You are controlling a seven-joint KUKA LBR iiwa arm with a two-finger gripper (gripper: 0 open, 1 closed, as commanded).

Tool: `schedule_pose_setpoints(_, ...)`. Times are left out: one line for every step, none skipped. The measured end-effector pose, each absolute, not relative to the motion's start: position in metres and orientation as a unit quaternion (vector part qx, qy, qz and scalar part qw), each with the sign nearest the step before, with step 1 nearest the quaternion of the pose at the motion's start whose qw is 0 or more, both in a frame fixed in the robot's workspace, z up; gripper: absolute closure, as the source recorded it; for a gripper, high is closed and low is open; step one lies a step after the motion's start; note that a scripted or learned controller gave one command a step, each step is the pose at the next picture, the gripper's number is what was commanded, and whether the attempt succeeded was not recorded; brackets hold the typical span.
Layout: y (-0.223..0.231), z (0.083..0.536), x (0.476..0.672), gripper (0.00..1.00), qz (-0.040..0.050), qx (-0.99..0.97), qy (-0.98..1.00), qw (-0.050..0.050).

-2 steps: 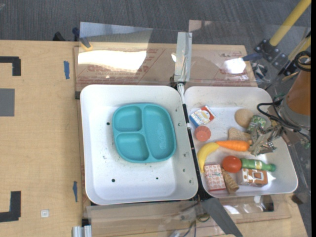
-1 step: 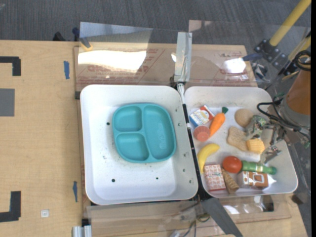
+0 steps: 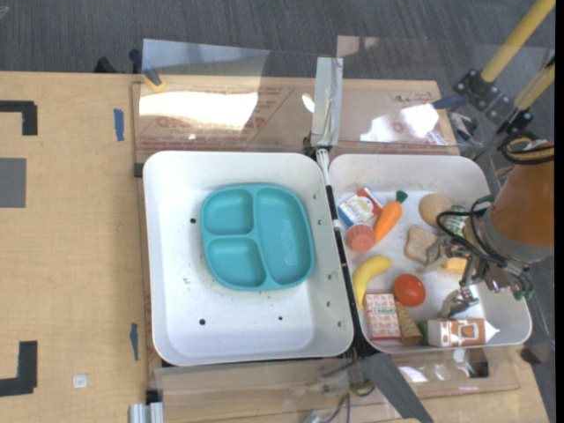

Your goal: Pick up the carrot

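A teal divided plate (image 3: 257, 236) sits in the left bin (image 3: 167, 263). In the right bin (image 3: 507, 320), the carrot (image 3: 388, 220) lies beside a banana (image 3: 368, 276). The gripper (image 3: 465, 296) hovers rightward, fingers slightly apart, holding nothing.

Bright, even overhead lighting. Strong white glare on the clear plastic sheets (image 3: 207, 104) behind both bins, upper centre of frame. Shadows soft and short. Focus slightly soft throughout; small items lack fine detail.

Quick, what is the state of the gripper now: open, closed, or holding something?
Gripper: cannot be told; it hangs over the right bin, apart from the carrot.
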State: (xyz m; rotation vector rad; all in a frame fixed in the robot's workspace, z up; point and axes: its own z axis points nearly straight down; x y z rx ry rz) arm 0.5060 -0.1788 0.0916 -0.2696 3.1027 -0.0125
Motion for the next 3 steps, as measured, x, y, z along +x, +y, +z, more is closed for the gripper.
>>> schedule_pose_setpoints(-0.177, 0.102, 0.507, 1.00, -0.0039, -0.088, 0.996, 0.014)
schedule_pose_setpoints(-0.132, 0.241, 0.545, 1.00, -0.0005, 0.036, 0.999, 0.007)
schedule_pose_setpoints(-0.195, 0.339, 0.543, 1.00, -0.0031, -0.024, 1.000, 0.008)
